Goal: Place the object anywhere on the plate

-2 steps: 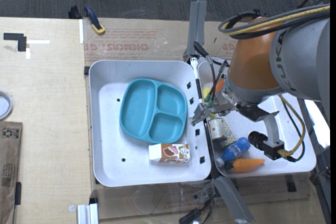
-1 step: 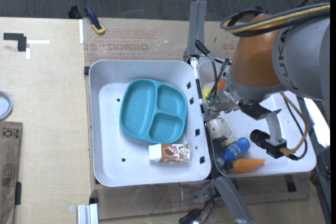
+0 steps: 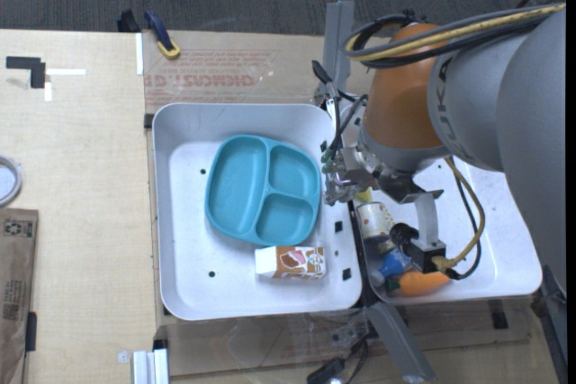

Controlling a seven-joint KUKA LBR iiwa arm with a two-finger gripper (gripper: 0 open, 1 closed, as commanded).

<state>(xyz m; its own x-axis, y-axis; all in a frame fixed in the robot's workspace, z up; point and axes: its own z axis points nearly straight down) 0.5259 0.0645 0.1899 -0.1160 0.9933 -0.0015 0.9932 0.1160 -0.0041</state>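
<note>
While I watch from the overhead camera, the arm (image 3: pixel 468 94) reaches in from the right, its orange band sitting above the boundary between the two white bins. The gripper (image 3: pixel 340 180) hangs low at the left bin's (image 3: pixel 171 220) right wall, just beside the right edge of the plate (image 3: pixel 261 192). From this angle I cannot tell whether it is released or clenched, and I see nothing in its grasp.

That plate is light blue with three compartments, lying flat in the middle of the left bin. A small carton (image 3: pixel 292 262), white and brown, lies on its side on the bin floor just below the plate's lower edge, close to it but not on it.

In the right bin (image 3: pixel 504 274), partly hidden under the wrist, I can make out an orange carrot-like piece (image 3: pixel 421 282) near the front wall, a blue item (image 3: pixel 393 266) just beside it, and a pale bottle-like thing (image 3: pixel 375 218) above those. Cables loop down from the wrist across that bin.
</note>
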